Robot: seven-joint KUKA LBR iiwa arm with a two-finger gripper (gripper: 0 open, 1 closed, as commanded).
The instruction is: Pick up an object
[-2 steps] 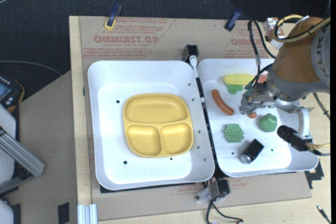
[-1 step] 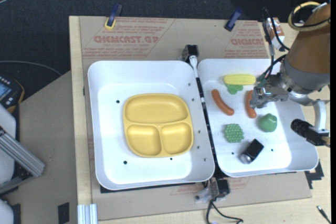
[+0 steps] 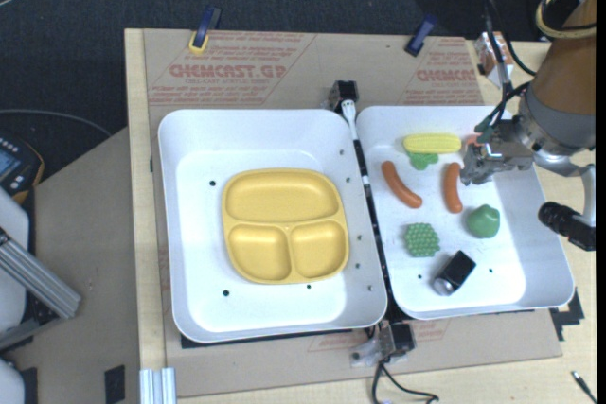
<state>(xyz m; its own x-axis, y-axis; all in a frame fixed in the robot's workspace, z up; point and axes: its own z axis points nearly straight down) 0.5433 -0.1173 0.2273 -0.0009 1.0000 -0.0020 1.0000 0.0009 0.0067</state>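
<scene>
Gripper [image 3: 476,161] hangs over right bin [image 3: 544,284] by 1 sausage [image 3: 454,187]; finger state unclear; centre over it before descending.

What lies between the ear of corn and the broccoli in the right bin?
In the camera view, one sausage lies slantwise between the corn and the broccoli, on the bin's white floor. It touches neither.
</scene>
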